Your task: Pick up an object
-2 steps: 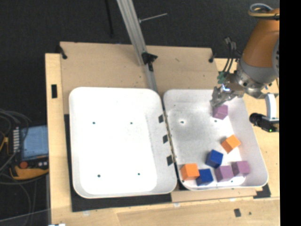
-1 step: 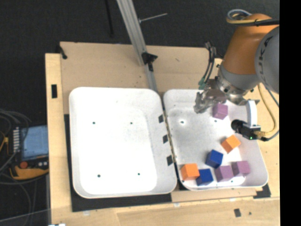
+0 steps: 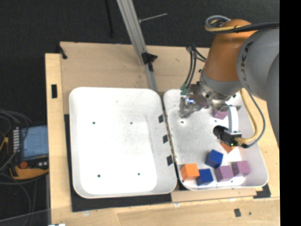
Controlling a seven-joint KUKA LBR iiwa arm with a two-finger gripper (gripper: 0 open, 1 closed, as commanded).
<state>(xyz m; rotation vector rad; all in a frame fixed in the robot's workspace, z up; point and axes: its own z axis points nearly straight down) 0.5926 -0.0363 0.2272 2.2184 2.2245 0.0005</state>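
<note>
My gripper (image 3: 187,108) hangs over the upper left part of the right bin (image 3: 188,135), its fingers pointing down at bare bin floor. I cannot make out whether anything sits between them. Along the bin's near edge lie an orange block (image 3: 190,171), two blue blocks (image 3: 204,176) (image 3: 215,158) and two purple blocks (image 3: 225,173) (image 3: 242,167). A further purple block (image 3: 220,114) lies under the wrist. A small orange piece (image 3: 229,147) rests by a black part of the arm's cabling.
The left bin (image 3: 117,140) lies beside the right one, with a black clip strip (image 3: 165,138) between them. A metal pole (image 3: 136,36) slants up from the bins' far side. A blue device (image 3: 33,142) and cables lie left of the bench.
</note>
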